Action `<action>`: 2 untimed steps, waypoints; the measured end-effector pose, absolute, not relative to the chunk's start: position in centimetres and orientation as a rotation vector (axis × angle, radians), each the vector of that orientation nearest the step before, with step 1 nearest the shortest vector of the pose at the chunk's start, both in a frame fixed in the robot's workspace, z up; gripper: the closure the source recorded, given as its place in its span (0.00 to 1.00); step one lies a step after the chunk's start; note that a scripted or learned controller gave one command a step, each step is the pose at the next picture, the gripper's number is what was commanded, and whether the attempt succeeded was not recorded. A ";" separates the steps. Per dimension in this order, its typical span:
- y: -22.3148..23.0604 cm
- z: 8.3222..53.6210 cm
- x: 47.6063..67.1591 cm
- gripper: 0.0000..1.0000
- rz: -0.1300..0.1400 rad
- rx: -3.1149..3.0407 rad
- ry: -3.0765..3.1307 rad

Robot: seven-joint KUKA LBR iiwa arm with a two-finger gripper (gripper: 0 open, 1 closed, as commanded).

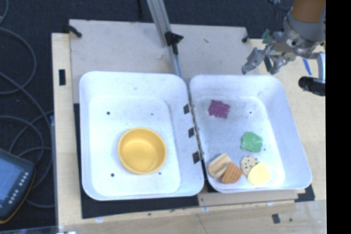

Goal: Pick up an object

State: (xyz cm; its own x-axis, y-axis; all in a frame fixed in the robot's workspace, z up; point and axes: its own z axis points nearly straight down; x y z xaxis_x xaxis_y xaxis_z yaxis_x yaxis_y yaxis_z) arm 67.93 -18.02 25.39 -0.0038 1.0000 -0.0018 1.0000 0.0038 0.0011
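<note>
Nearest, along the front wall of the right bin [290, 118], four small things crowd together: a tan block [218, 163], an orange-brown wedge [232, 173], a speckled cream piece [249, 163] and a pale yellow disc [260, 175]. Just behind them lies a green lump [252, 142], and farther back a purple piece [219, 109]. A yellow bowl [142, 150] sits in the left bin [98, 90]. Beyond the right bin's far corner, the fingers [253, 59] hang apart above the counter [219, 41], holding nothing.
</note>
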 end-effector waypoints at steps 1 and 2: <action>-18.1 25.4 67.9 0.00 -0.004 2.215 2.224; -17.7 21.1 67.9 0.00 -0.006 2.214 2.228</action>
